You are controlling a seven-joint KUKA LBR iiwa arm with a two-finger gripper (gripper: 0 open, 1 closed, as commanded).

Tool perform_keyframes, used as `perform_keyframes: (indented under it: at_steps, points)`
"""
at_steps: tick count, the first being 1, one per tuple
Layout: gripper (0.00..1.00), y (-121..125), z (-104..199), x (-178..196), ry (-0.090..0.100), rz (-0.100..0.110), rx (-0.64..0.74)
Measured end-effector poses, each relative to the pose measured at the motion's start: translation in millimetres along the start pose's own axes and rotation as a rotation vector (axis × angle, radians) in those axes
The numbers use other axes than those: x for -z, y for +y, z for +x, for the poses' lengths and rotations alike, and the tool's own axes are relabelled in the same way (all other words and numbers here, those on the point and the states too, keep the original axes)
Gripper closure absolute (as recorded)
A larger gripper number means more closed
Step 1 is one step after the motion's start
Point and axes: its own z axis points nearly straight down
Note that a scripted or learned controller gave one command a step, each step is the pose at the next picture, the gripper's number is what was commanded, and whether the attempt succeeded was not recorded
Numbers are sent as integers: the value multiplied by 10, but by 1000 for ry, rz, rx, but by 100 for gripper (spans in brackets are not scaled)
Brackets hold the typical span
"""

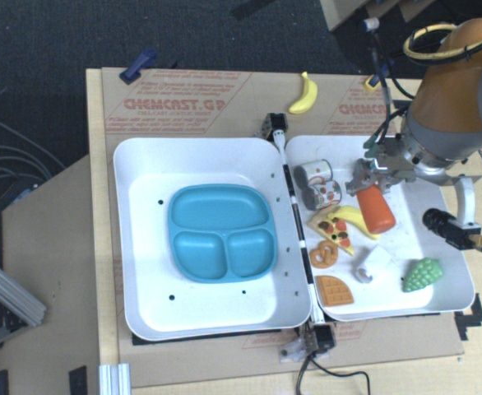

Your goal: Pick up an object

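Observation:
My gripper (pixel 374 179) hangs over the upper middle of the right bin (pixel 447 303), under the grey and orange arm. Directly at its tip lies an orange-red carrot-like piece (pixel 377 211), and I cannot tell whether the two touch. A yellow banana (pixel 349 217) lies against the carrot's left side. A grey can with a red label (pixel 319 184) rests left of the gripper. Lower down are a pizza slice (pixel 332 228), a pretzel (pixel 323 255), a waffle (pixel 334 290) and a small white piece (pixel 363 267). Green grapes (pixel 422 275) sit at the lower right.
The left bin (pixel 142 286) holds a blue three-compartment plate (pixel 221 230). A second banana (pixel 304 95) lies on the bench behind the bins. A black part (pixel 451 227) juts over the right bin's right rim. Cables trail beside the arm.

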Motion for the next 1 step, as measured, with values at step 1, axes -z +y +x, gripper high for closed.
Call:
perform_keyframes:
  at_steps: [1]
  points:
    - [100,-835,415,233,1,5,-1]
